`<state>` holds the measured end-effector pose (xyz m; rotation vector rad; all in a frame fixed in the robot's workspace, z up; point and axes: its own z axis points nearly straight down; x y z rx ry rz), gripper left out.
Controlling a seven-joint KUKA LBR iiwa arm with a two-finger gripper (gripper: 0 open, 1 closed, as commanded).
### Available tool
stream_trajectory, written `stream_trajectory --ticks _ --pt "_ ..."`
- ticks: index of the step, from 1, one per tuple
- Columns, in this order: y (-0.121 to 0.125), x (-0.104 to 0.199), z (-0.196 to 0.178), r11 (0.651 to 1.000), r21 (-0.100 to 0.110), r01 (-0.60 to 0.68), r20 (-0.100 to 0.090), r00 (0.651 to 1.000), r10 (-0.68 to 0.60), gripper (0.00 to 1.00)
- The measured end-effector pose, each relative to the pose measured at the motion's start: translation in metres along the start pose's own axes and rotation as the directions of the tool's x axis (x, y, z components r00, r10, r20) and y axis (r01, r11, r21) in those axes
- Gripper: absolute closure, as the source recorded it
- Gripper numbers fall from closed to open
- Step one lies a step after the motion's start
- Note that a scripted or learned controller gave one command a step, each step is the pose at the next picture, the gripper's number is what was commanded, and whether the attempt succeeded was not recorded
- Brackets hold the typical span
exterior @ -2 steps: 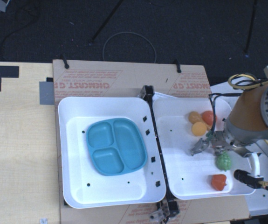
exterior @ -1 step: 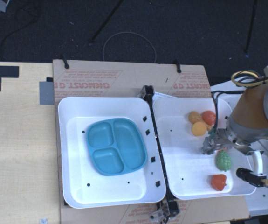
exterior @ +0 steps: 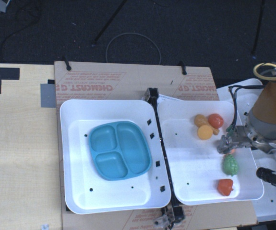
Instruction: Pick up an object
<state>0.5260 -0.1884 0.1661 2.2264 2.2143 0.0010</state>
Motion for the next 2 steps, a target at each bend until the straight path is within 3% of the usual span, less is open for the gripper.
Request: stream_trajectory --ticks 2 --pt "-0.002 -0.001 -0.085 1.0 -0.001 0.006 0.0 1.0 -0.006 1.0"
